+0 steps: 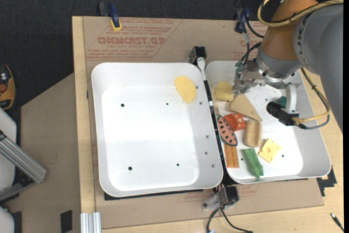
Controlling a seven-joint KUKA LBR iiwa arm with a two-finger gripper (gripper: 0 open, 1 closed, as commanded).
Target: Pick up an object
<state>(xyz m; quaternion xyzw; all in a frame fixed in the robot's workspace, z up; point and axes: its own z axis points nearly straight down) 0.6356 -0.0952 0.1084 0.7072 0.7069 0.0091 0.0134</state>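
Observation:
My gripper [240, 81] hangs low over the far left part of the right bin [305, 163], below the orange wrist band. Directly beside it lie a pale yellow chunk [223, 91] and a tan wedge [246, 107]. Nearer the front sit a red tomato piece [234, 121], a watermelon slice [226, 131], a tan bread roll [252, 133], a yellow cheese block [270, 150], a green pickle [252, 162] and an orange strip [232, 157]. I see nothing lifted off the bin floor.
The left bin [147, 172] holds a yellow banana-like piece [186, 88] near its far right corner. A black cable part [279, 111] hangs from the arm over the right bin. Blue clamps [114, 13] grip the board's far edge.

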